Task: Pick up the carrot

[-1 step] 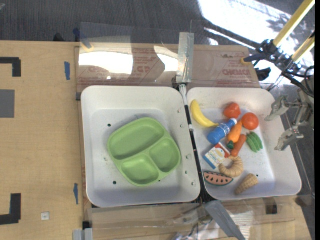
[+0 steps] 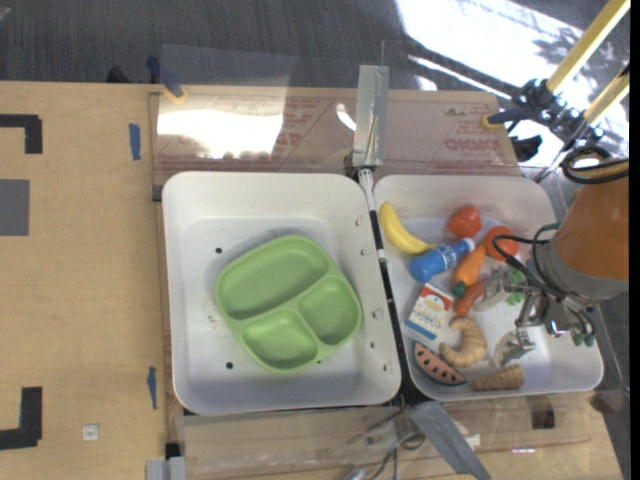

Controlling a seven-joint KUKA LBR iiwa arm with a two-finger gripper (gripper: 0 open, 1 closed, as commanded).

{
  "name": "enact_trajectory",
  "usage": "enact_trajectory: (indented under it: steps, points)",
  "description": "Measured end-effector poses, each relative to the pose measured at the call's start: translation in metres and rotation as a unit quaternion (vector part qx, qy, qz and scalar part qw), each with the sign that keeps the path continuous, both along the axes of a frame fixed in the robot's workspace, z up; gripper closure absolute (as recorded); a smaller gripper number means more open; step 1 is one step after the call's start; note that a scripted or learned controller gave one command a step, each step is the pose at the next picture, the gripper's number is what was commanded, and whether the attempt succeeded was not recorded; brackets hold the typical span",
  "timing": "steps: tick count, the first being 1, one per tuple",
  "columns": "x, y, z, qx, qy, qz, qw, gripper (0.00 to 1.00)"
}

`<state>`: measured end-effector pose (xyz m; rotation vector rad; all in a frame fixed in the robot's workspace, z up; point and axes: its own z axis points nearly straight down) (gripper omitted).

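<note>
Now you are watching the gripper [image 2: 527, 330] hanging low over the right bin [image 2: 585, 373], with the carrot [image 2: 470, 269] lying just to its left.

You are seeing its fingers spread apart with nothing between them. The carrot is lying among close neighbours: a blue bottle [image 2: 437, 262], a banana [image 2: 399, 233], a milk carton [image 2: 428, 315] and a croissant [image 2: 466, 342]. Closing there is risking a grab at the wrong toy, or nudging the carrot sideways off the smooth white plastic. The left bin [image 2: 190, 268] is holding a green divided plate [image 2: 288, 302]. Both bins are sitting on a pale wooden bench [image 2: 70, 268], with sunlight falling on the dark floor [image 2: 250, 8] behind.
</note>
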<state>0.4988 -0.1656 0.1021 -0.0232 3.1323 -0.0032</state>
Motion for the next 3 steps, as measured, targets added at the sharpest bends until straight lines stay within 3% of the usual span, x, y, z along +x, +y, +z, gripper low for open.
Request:
enact_trajectory:
  steps: [1, 2, 3]
  points:
    - [0.053, 0.052, -0.012, 0.0009, -0.004, -0.062, 0.9981, 0.0]
    - [0.088, 0.044, 0.0, 0.0019, 0.001, -0.184, 0.983, 0.0]
    - [0.093, -0.003, -0.012, 0.0027, 0.001, -0.372, 0.928, 0.0]
